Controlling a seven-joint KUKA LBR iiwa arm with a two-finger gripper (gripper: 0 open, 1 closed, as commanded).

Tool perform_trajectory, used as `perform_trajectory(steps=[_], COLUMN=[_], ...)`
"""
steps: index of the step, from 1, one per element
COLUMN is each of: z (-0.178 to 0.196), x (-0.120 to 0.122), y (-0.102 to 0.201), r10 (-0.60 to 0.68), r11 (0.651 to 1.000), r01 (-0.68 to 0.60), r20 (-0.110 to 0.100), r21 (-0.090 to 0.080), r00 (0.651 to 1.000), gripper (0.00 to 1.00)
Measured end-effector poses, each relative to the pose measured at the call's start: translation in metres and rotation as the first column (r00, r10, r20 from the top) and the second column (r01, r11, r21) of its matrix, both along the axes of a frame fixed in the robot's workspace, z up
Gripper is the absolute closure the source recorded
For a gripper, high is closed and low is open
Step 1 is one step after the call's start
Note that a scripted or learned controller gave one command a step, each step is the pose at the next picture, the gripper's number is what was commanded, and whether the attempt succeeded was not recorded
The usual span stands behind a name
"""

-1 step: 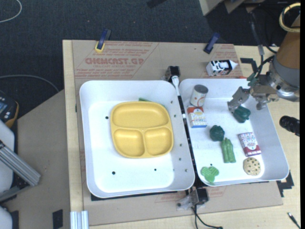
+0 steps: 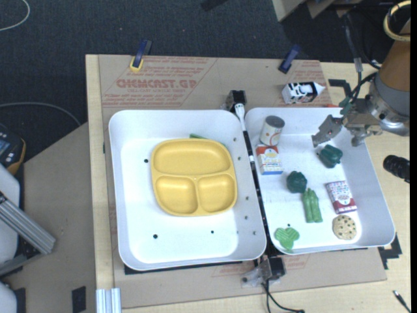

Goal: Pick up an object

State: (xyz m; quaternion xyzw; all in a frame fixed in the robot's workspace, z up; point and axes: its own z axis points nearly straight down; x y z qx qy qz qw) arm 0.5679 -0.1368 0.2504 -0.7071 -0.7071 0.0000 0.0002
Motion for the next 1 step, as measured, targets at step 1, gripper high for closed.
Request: perform_trajectory(steps=[1], z=[-0.0593], x=[-0.005], y=[0.0085], r10=[0.0], r11=[1.0], r01=[0.0], r20=[-0.007], r21=[0.002], r00=[1.0], gripper=[0.0])
